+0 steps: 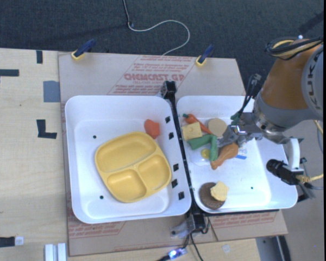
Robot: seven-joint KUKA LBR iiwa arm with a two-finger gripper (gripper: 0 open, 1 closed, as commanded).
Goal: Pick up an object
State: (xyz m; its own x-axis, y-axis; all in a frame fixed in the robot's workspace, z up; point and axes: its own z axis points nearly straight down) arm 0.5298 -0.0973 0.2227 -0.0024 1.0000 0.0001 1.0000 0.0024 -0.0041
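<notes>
My gripper (232,140) is low in the right bin (261,194), right at the upper end of an orange-brown drumstick-shaped toy (224,155). The drumstick lies tilted on the bin floor, touching a green piece (204,142) on its left. Around them sit a yellow block (192,130), a small carrot (190,117) and a tan round piece (217,126). Near the bin's front rests a brown disc (207,196) with a pale yellow wedge (219,190) on it.
The left bin (79,145) carries a yellow divided plate (132,165) and a small orange-red item (151,127) by the divider. A black camera mount (282,172) juts from the arm over the right bin's right side. Blue-yellow clamps (82,49) hold the cardboard base.
</notes>
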